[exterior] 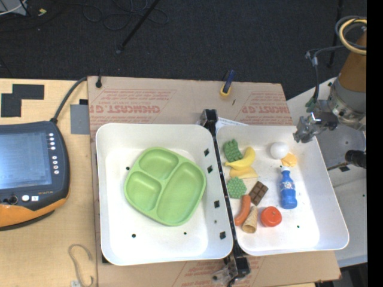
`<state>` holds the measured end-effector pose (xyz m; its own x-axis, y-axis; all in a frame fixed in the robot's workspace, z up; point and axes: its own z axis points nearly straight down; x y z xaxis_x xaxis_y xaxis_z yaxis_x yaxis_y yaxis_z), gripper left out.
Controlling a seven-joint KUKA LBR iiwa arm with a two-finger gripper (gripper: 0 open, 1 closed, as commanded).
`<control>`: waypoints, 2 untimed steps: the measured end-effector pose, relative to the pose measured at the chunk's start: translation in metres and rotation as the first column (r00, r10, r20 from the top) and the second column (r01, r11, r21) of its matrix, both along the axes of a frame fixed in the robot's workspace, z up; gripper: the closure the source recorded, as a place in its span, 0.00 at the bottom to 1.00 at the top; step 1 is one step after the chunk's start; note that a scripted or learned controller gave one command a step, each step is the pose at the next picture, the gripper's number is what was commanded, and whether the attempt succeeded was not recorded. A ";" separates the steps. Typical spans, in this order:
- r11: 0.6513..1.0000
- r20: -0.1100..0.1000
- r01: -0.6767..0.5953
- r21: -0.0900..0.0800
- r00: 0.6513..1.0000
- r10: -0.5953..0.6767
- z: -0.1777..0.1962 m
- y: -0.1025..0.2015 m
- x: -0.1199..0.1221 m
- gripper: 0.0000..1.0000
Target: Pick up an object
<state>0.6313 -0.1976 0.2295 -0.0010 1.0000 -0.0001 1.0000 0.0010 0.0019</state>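
Note:
The right bin (326, 220) holds several toy foods: a yellow banana (243, 159), a green leafy piece (232, 149), a white ball (278, 150), a small yellow wedge (289, 159), a blue bottle (288, 189), a brown chocolate bar (258, 192), a green broccoli piece (236, 188), an orange carrot (243, 210), a cone (251, 220) and a red tomato (271, 216). My gripper (303, 131) hangs at the bin's upper right corner, above the rim and right of the white ball. Nothing shows between its fingers.
The left bin (114, 232) holds a green divided plate (166, 185). A tablet-like pendant (30, 163) lies at the far left on the bench. A blue and yellow clamp (227, 84) sits at the cardboard's far edge.

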 end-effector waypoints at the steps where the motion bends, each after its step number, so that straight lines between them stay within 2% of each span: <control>1: 1.000 -0.003 -0.003 0.002 1.000 0.003 0.001 0.044 0.009 1.00; 2: 1.000 -0.005 -0.004 0.003 1.000 0.004 0.001 0.108 0.007 1.00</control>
